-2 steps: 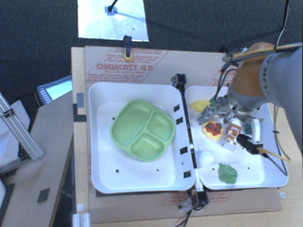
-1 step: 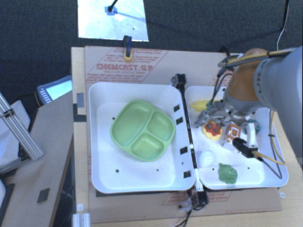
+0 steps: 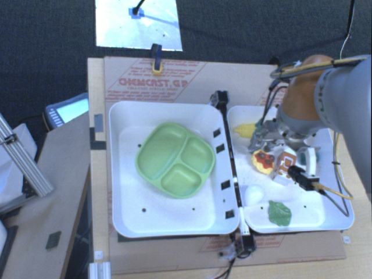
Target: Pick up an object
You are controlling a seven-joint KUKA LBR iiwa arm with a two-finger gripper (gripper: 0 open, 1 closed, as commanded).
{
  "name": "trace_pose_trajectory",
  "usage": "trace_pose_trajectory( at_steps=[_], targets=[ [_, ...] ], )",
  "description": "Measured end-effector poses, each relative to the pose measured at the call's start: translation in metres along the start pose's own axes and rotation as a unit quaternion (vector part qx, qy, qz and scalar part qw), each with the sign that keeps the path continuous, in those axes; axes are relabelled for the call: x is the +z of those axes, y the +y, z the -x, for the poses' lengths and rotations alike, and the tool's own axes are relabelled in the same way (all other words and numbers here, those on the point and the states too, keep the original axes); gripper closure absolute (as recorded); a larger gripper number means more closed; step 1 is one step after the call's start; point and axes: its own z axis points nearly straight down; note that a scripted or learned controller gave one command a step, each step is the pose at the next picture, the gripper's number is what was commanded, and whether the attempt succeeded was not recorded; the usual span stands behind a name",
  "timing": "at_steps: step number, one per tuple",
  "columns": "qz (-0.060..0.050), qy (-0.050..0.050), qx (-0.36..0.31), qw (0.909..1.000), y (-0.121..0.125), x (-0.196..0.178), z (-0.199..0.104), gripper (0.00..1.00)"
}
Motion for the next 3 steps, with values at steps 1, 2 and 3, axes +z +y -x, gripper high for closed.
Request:
trace_pose_trajectory(
  at_steps=[1,2,3],
  targets=[
    [-0.001,0.0,-0.002,1.0,-0.002,-0.045,-0.003,1.0],
    [0.0,0.0,-0.001,1.0,-0.001,-0.091,0.004,1.0],
    [0.0,0.0,-0.002,1.0,0.001,-0.134,0.004,1.0]
  ],
)
